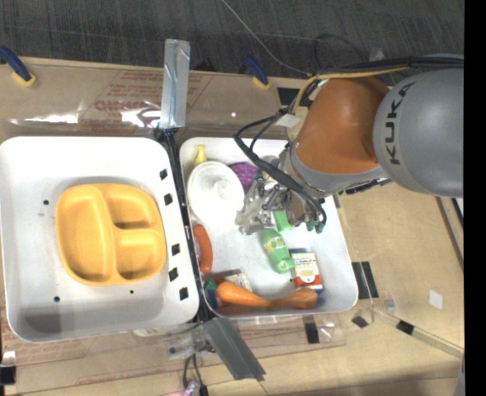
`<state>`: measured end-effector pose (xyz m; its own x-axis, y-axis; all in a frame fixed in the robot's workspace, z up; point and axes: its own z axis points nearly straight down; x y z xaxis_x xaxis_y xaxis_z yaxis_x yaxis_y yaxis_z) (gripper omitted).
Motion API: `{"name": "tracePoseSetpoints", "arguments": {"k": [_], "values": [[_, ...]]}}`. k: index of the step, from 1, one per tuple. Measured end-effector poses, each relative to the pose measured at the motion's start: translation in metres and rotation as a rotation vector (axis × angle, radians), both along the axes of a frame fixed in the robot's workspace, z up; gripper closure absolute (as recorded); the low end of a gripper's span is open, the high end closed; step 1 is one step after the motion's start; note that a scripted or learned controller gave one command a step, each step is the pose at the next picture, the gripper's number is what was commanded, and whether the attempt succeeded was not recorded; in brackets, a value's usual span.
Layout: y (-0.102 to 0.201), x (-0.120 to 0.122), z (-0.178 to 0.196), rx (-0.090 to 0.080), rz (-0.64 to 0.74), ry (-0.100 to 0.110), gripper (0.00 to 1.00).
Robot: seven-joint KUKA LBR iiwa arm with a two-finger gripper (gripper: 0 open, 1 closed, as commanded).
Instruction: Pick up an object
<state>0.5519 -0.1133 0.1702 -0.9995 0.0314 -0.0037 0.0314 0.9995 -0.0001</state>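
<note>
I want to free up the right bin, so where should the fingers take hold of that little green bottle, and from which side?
Probably across the green bottle's body, coming straight down from above. It lies flat on the right bin's floor, long axis running toward the near wall, so its narrow width suits the fingers. The gripper hangs just above its far end. The small carton crowds its near right side; grip mid-body.

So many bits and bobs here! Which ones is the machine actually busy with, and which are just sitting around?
Part of the job:
- gripper, down in the right bin
- green bottle right beside it
- white bowl
- purple piece
- carrot
- small red carton

Just lying about:
- yellow divided tray in the left bin
- blue clamps on the bench edge
</note>
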Motion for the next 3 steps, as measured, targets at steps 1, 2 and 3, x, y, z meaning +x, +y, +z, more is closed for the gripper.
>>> {"name": "tracePoseSetpoints", "arguments": {"k": [1, 2, 3], "values": [[0.001, 0.002, 0.011, -0.001, 0.006, -0.003, 1.0], [-0.023, 0.1, 0.095, -0.002, 0.007, -0.005, 1.0], [-0.069, 0.077, -0.011, 0.001, -0.031, 0.012, 1.0]]}}
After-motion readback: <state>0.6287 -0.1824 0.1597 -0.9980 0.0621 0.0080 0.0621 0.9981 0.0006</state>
